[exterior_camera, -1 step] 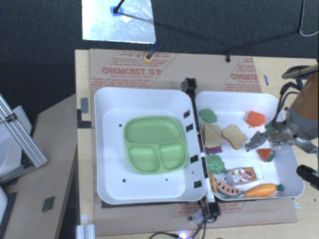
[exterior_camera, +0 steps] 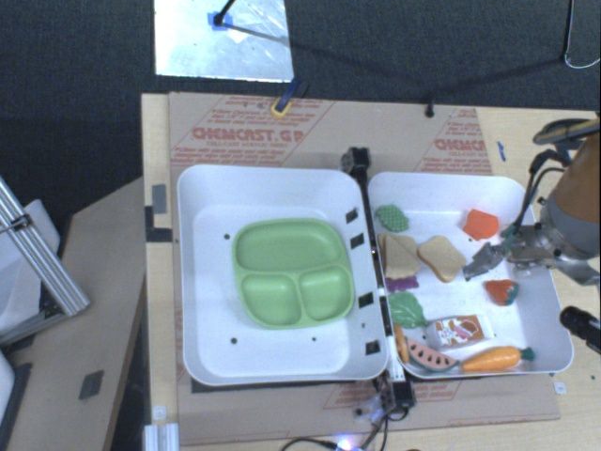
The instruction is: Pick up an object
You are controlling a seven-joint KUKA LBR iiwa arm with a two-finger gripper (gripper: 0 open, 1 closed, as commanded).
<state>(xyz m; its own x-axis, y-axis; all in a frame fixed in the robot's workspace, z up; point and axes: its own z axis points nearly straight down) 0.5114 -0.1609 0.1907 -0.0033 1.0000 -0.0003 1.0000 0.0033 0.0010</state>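
Grey metal two-finger gripper point(exterior_camera: 479, 263) hangs spread, holding nothing, over the right bin's point(exterior_camera: 540, 313) middle, beside the tan toast-shaped toy point(exterior_camera: 440, 256), likely lining up a grasp.

Arm point(exterior_camera: 575, 216) cut off at right edge

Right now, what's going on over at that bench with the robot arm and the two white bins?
The arm reaches in from the right over the right bin, which holds toy food. Its gripper hovers by the bread slice, between the orange block and the strawberry. Nothing shows between its fingers, so no pick yet. A carrot and watermelon slice lie near the front. The left bin holds a green divided tray.
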